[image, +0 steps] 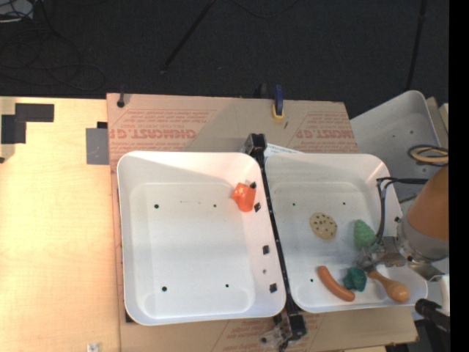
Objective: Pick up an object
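Objects for the pick lie clustered in the right bin [322,174], near its front right corner: a teal lump [356,278] touching an orange sausage [335,283], a green piece [364,233] by the right wall, a tan stick with a rounded end [389,284], and a speckled cookie-like disc [322,225] nearer the middle. The claw [374,256] hangs low at the bin's right edge, with the teal lump just in front of it and to its left, the green piece just behind. The sausage's long axis slants from the bin's centre toward its front wall. Whether the claw is spread or pressed together cannot be told; nothing is seen held. An orange block [244,196] rests at the left bin's [146,196] right wall, well apart.
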Robot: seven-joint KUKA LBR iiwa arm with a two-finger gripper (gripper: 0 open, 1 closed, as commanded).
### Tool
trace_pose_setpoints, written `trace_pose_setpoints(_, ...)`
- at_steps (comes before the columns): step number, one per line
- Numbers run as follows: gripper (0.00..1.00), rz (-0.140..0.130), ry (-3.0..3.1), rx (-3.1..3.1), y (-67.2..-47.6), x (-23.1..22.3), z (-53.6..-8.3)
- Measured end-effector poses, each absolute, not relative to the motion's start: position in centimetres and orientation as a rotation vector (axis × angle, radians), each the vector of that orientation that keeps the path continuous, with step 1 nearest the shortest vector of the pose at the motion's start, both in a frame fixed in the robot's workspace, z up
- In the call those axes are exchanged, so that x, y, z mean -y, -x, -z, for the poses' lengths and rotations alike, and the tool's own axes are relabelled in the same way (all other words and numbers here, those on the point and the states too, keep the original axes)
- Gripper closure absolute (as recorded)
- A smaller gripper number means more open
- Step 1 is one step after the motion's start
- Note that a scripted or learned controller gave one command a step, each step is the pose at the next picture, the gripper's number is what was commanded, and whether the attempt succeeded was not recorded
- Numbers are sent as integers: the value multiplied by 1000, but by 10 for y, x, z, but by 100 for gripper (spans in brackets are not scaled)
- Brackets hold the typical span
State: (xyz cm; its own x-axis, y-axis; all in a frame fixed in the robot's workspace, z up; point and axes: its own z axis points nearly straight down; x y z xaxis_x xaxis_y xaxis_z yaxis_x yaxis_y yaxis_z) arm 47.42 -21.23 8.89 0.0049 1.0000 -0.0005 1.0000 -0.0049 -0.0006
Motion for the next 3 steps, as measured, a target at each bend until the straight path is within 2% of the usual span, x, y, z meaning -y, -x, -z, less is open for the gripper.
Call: trace_pose_setpoints(3, 100, -3, 2241, 2200, -474, 215, -118)
